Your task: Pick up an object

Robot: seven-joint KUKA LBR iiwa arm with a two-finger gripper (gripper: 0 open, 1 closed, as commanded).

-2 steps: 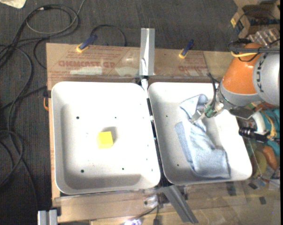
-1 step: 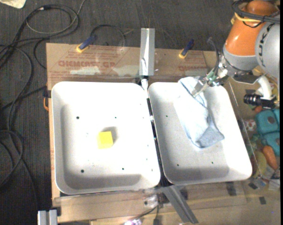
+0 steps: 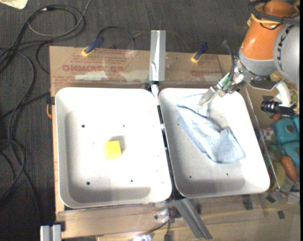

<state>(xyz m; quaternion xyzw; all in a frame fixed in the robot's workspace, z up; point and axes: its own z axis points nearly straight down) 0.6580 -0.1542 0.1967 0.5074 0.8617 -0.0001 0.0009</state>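
Nearest, at the 7 o'clock side of the table (image 3: 141, 220): left bin (image 3: 66, 149) holding a yellow block (image 3: 113, 149), lying flat a little below centre, well apart from every wall. Across the seam, at 4 o'clock: right bin (image 3: 251, 182) with a pale blue cloth (image 3: 214, 137) spread diagonally, bunched at its lower right end, one thin corner running up toward 1 o'clock. Farther back, at 2 o'clock: tool (image 3: 205, 100) tilted down over the bin's upper part, tip at or touching that raised corner of cloth; whether closed on the fabric or apart, impossible to tell at this size. Probably mid-grasp on the cloth. Best handled by pinching firmly where the fabric stands up, then lifting straight and slowly so the limp cloth drapes free without snagging the rim. Beyond, at 12 o'clock: cardboard sheet (image 3: 106, 67) under two clamps.
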